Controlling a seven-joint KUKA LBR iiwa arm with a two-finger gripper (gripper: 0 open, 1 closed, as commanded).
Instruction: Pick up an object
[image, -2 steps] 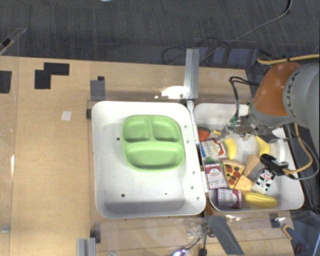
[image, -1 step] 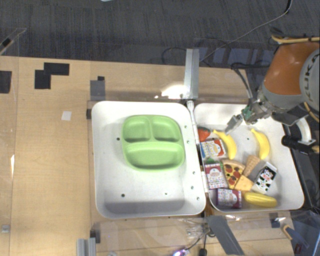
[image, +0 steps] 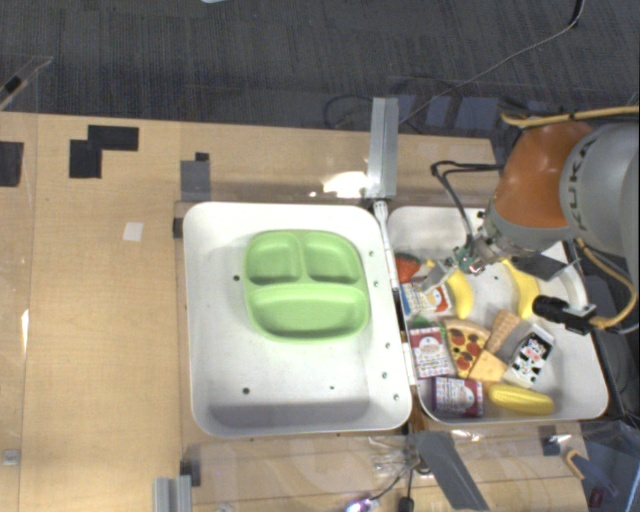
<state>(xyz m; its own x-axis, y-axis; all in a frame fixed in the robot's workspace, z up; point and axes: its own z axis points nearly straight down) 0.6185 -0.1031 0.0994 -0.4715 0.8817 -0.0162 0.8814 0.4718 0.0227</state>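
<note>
Green three-section tray (image: 304, 283), smooth white bin (image: 215, 330)

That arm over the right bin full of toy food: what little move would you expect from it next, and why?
Probably a short drop straight down. The gripper hovers at the back of the right bin, just above a yellow banana and a small printed packet, with nothing seen in its grasp. Lowering should bring it onto one of them.
</note>
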